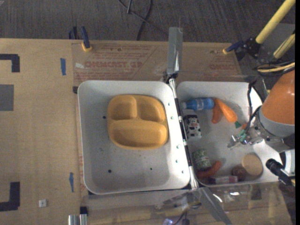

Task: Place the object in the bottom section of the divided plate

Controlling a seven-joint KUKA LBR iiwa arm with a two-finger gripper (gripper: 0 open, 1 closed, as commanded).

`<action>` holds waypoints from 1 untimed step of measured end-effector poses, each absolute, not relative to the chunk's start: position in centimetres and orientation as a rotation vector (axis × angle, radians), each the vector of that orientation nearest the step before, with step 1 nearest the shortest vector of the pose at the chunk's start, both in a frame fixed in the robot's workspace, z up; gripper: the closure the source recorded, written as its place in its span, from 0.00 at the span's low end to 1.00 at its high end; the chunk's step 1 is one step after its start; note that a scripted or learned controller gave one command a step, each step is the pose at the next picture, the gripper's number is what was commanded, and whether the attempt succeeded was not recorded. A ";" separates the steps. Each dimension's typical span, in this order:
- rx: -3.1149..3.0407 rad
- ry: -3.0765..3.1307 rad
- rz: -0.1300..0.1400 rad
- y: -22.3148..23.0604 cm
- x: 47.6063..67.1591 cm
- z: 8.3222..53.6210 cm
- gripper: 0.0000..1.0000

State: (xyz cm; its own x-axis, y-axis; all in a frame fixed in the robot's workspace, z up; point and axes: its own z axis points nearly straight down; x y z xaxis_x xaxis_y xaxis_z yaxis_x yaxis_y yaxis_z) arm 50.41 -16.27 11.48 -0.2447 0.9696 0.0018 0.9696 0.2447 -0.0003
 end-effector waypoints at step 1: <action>-1.835 -2.553 -0.002 -16.3 48.0 18.8 1.00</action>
